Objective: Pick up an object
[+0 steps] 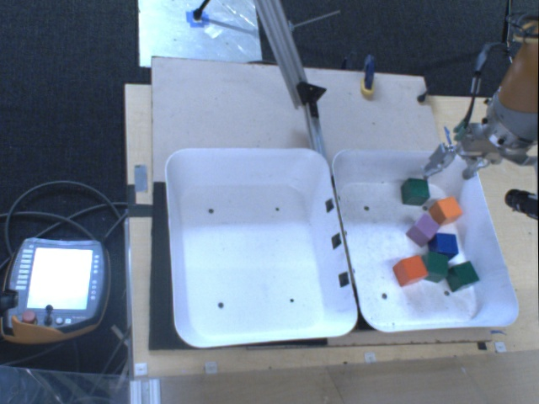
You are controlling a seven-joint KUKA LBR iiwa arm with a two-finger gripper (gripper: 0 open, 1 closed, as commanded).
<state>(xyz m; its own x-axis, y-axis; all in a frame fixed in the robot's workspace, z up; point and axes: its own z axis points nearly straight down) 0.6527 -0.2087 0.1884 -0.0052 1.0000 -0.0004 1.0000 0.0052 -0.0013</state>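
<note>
While my two-finger gripper [452, 160] hangs spread and empty above the dark green cube [414, 192], nothing is lifted; the grasp remains

Seven small blocks lie in the right bin [497, 305], toward its right side. A green block [414, 192] sits apart, nearest the far rim. Below it: an orange block [445, 210], a purple block [422, 228] (tilted), and a blue block [445, 244]. Nearest the front, a second orange block [410, 270] touches a dark green block [435, 265], with another green block [462, 275] just beside.
</note>
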